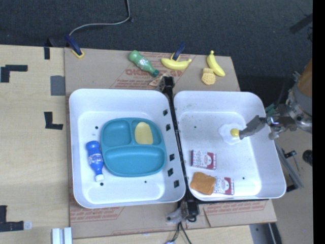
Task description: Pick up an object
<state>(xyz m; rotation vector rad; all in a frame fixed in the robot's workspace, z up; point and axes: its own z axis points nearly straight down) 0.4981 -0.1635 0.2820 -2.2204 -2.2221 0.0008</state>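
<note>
Small yellow-capped clear object [231, 132] lies in the right bin [254, 103], toward its right wall. Gripper [242, 132] tip sits right beside it, touching or nearly so; finger state cannot be told. Two red-white packets [203, 159] and a brown bread piece [203, 183] lie near the bin's front edge.

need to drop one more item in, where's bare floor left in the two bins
Right bin: bare along the far wall, above the red cartons; its near half is crowded by the cartons and toast. Left bin: the blue tray and bottle fill the middle, leaving the far strip and near right corner.
</note>
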